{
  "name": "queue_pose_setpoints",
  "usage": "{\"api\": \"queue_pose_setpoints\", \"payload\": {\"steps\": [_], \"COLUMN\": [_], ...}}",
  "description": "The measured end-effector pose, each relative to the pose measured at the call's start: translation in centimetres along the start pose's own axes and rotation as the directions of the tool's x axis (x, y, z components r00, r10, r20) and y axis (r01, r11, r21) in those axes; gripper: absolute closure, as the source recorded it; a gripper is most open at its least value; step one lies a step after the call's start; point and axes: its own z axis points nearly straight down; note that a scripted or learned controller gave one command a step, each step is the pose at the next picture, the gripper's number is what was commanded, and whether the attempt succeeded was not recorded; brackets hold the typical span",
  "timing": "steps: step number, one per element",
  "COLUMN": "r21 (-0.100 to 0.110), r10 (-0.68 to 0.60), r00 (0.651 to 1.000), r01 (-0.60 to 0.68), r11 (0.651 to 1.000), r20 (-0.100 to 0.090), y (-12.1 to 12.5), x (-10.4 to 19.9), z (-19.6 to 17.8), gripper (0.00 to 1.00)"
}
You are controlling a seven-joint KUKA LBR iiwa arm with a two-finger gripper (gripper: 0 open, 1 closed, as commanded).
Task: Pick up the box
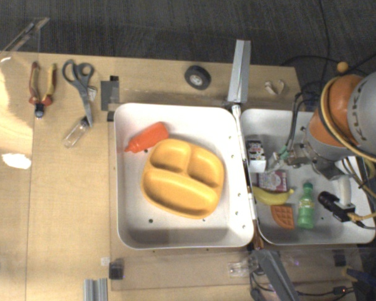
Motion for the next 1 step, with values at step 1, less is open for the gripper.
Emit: {"api": "queue_pose_setpoints", "payload": {"steps": [1], "r21": [0.004], "r10": [-0.030], "r00": [0.999], "r01": [0.030], "r11": [1.000], "r20": [-0.012], "y": [-0.36], "x": [-0.66], "z": [0.21], "gripper": [0.00]}}
